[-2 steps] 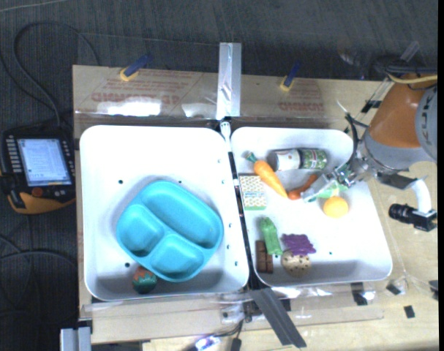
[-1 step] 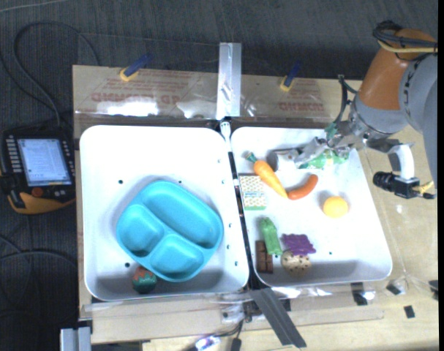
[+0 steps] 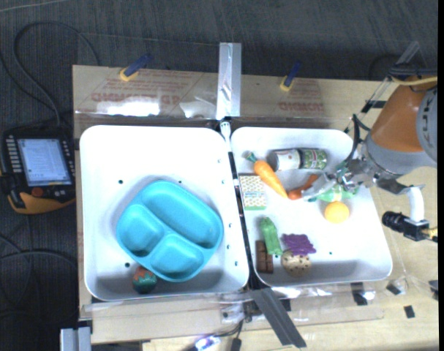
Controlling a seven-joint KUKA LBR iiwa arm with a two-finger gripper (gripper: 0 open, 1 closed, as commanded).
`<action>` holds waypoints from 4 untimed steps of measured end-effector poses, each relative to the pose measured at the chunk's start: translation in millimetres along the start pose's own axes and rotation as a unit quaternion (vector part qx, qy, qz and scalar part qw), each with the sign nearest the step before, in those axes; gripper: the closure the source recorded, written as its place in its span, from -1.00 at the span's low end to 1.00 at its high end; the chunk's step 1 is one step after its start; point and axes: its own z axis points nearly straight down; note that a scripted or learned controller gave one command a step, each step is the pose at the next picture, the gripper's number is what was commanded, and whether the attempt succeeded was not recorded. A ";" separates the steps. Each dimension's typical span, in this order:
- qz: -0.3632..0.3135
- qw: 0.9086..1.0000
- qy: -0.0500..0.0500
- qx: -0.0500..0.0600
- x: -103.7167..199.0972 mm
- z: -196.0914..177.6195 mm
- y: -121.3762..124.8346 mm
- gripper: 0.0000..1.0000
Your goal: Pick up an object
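Tool [image 3: 344, 179] near a labelled bottle [image 3: 298, 159], print unreadable; its grip state I cannot tell.

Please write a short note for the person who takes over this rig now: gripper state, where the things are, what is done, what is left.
Gripper: low in the right bin, at its right side; open or shut cannot be told.
Close by: yellow ball just below it, bottle and carrot to its left. Purple grapes and green item lie near the front.
Left bin: blue divided tray.
Done: nothing seen lifted.
Left: grasp one object and raise it.
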 end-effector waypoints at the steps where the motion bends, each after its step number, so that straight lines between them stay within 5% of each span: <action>1: 0.013 1.000 0.003 -0.010 9.2 26.9 -17.1 -1.00; 2: 0.158 0.988 0.000 -0.003 -4.0 -18.1 29.6 -1.00; 4: 0.171 0.985 0.002 -0.002 4.7 12.0 41.0 -1.00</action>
